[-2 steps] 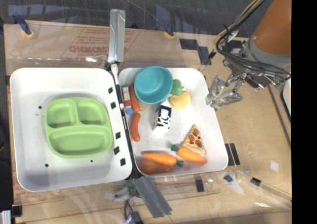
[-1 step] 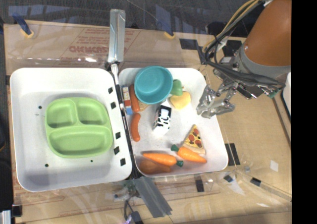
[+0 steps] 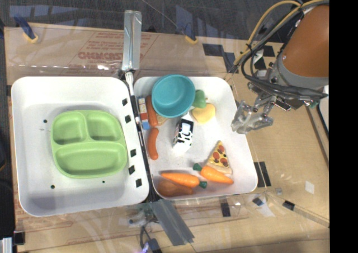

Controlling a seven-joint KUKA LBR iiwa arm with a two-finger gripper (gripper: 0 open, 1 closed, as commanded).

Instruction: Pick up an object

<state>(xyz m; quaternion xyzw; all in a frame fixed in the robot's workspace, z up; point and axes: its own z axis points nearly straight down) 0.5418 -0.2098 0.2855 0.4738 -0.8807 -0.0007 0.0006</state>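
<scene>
The grey arm with its orange band (image 3: pixel 306 39) reaches in from the right and hangs over the table (image 3: pixel 291 162), its wrist angled down toward the right-hand shallow white bin (image 3: pixel 241 134). The two-finger gripper (image 3: pixel 251 118) sits just outside that bin's right rim, above bare wood. Its pale fingers are bunched and blurred, so how far apart they stand cannot be told, and nothing is seen between them.

Inside the right bin lie a teal plastic bowl (image 3: pixel 172 95), a yellow toy fruit (image 3: pixel 205 113) beside a green toy piece (image 3: pixel 199 98), a small black-and-white toy (image 3: pixel 184 132), a toy pizza slice (image 3: pixel 219 157), two orange toy carrots (image 3: pixel 180 179) and a reddish toy sausage (image 3: pixel 152 143).

The left white bin (image 3: pixel 28 151) holds a light green divided plate (image 3: pixel 88 143).
</scene>
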